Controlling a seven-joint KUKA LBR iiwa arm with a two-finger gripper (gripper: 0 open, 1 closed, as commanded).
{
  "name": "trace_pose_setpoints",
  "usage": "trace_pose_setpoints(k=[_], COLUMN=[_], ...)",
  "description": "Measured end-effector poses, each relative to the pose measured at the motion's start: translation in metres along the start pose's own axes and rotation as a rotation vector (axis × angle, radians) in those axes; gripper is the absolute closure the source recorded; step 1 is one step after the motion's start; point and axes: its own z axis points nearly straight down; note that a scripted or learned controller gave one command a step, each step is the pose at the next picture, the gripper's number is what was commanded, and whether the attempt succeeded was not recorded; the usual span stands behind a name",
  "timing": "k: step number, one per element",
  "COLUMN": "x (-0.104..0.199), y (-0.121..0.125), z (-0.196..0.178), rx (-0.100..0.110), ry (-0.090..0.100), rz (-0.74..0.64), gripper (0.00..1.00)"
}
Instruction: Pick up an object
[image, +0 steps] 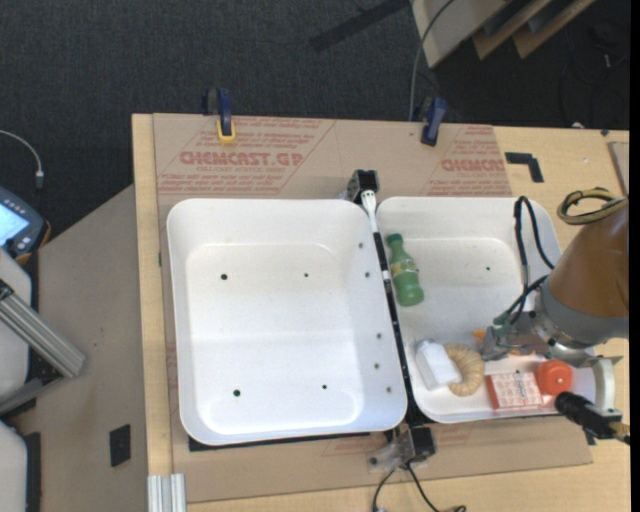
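The right bin (470, 225) holds a green bottle (404, 272) lying along its left wall. Near the front of this bin lie a small white block (433, 363), a tan curved piece (466, 370), a red and white box (517, 390) and an orange-red round object (554, 377). My gripper (498, 342) is low in the right bin's front right part, just right of and above the tan piece and behind the box. The grey wrist (578, 322) hides part of the bin floor there. I see nothing lifted off the floor.
The left bin (200, 300) is a bare white floor with a few small dark holes. A black cable (522, 235) loops over the right bin's back right. Blue clamps (432, 118) hold the board at the back edge.
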Motion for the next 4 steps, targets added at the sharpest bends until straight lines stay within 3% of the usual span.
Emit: trace_pose_setpoints(k=[1,2,3,4], x=[-0.004,-0.004,-0.004,-0.004], y=[0.000,0.000,0.000,0.000], z=[0.000,-0.010,-0.010,-0.010], rx=[-0.001,-0.003,-0.003,-0.003], ry=[-0.002,-0.004,-0.003,-0.003], rz=[0.005,0.005,0.005,0.005], gripper=[0.00,1.00,0.00,0.00])
